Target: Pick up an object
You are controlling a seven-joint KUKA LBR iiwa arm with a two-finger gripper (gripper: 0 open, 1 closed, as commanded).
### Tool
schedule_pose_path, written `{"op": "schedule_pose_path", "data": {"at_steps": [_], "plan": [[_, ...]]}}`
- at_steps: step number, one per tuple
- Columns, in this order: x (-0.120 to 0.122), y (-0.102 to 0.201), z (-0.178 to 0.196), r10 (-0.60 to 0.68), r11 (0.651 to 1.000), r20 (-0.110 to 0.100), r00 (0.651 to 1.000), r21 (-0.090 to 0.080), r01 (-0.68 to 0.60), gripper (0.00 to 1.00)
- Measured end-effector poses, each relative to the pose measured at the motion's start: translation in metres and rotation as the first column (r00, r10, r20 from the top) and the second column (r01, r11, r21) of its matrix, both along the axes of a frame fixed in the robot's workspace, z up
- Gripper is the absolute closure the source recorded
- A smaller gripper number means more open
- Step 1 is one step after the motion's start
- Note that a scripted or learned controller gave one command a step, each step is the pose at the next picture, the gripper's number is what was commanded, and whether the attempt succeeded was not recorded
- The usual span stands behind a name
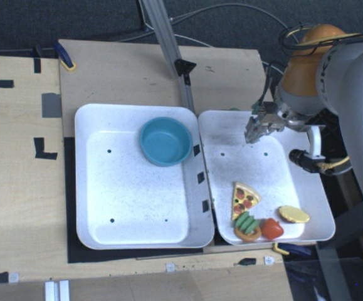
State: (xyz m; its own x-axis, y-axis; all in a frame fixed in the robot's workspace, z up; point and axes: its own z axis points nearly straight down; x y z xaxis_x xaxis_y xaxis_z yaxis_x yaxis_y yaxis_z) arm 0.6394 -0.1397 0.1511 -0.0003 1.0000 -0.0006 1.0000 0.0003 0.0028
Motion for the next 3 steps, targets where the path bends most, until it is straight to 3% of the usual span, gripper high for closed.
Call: {"op": "schedule_pose_path", "data": {"at_steps": [2,3], "plan": [[0.006,0.008,0.1,0.0,1.0,0.0,1.0,0.0,0.0,1.0],[-0.018,0.056,0.093,0.003,1.0,-0.004,1.0,0.001,-0.003,1.0]]}}
